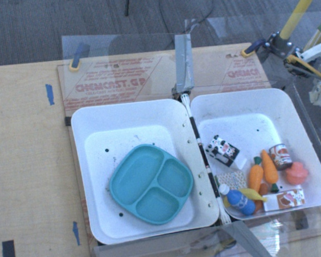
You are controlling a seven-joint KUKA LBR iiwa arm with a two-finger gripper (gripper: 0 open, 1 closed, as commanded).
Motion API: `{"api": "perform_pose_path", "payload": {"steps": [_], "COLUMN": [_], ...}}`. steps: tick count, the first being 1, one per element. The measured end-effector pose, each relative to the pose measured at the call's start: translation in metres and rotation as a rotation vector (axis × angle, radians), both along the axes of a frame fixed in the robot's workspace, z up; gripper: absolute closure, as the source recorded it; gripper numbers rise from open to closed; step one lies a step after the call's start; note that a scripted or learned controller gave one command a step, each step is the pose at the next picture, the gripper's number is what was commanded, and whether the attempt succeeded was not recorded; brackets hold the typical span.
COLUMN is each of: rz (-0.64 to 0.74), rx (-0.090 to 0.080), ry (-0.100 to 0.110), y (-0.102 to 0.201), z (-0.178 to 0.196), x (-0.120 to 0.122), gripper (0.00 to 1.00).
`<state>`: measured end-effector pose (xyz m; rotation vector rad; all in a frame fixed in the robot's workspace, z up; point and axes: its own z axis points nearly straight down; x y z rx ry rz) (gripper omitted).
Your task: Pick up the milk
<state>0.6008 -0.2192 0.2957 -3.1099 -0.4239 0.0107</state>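
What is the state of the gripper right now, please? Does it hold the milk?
Gripper: state cannot be told from the camera view.
Milk: lies in the right bin, nothing gripping it.

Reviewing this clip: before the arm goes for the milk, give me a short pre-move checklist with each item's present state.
1. Milk located: ok. The cow-patterned milk carton lies in the right bin, near its left wall.
2. Top of the carton free: ok. Nothing lies on it.
3. Room around the carton: ok. The speckled packet sits just below it; the carrots and can lie apart to the right.
4. Carton pose: not ok. It is tipped on its side and turned at an angle to the bin walls.
5. Left bin not involved: ok. It holds the teal divided plate.
6. Gripper state: cannot tell.
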Motion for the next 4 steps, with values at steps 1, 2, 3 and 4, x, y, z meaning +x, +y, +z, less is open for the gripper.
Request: {"api": "perform_pose_path", "payload": {"steps": [1, 2, 3, 4], "rz": [0.001, 0.017, 0.008, 0.027], "rx": [0.0, -0.003, 0.0, 0.001], "ry": [0.002, -0.006, -0.003, -0.002], "y": [-0.001, 0.0, -0.003, 0.035], "z": [0.009, -0.006, -0.011, 0.005], "x": [0.0, 0.032, -0.02, -0.032], "gripper": [1.0, 1.0, 1.0, 1.0]}}
